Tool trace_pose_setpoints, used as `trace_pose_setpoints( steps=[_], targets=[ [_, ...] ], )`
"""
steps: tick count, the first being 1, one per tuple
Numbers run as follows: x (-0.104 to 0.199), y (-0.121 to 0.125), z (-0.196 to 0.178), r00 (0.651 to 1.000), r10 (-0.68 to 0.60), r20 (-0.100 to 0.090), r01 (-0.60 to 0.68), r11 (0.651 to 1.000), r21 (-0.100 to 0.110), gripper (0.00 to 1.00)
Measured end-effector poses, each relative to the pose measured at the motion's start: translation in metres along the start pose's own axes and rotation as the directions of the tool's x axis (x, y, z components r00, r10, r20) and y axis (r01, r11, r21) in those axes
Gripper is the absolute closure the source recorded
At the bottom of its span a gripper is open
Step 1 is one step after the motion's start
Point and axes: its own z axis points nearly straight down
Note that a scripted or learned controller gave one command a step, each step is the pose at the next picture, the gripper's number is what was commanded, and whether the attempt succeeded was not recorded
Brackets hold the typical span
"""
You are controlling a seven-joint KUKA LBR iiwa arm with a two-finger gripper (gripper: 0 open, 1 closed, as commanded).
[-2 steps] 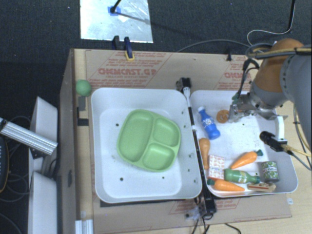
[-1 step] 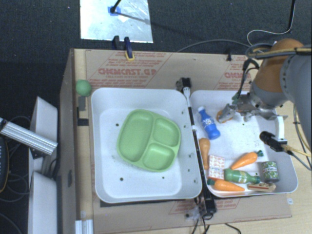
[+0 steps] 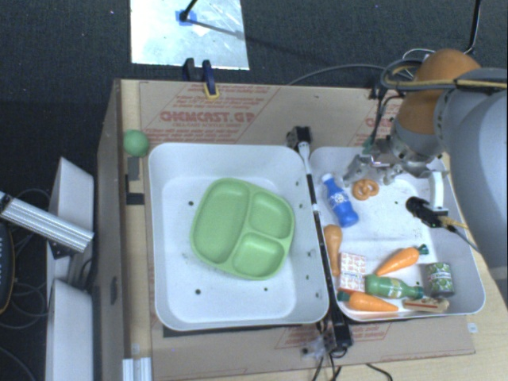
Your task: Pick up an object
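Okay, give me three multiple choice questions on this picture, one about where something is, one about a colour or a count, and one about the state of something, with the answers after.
1. Where does the green divided plate lie?
A. in the left bin
B. in the right bin
C. on the bench outside the bins

2. How many orange carrots lie in the right bin?
A. none
B. two
C. five

3. How does the blue bottle rest?
A. upright on its base
B. on its side
C. stacked on the green plate

Answers:
1 A, the plate sits in the middle of the left bin.
2 B, one carrot lies near the bin's middle right, another carrot at its front edge.
3 B, the bottle lies flat on the bin floor, white cap toward the back, left of the pincer.
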Motion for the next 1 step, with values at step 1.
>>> trace_pose_setpoints(
  steps=[1],
  targets=[
    [-0.0007, 0.0012, -0.0117, 1.000, -0.005, 0.003, 0.005, 1.000, -0.004, 1.00]
  ],
)
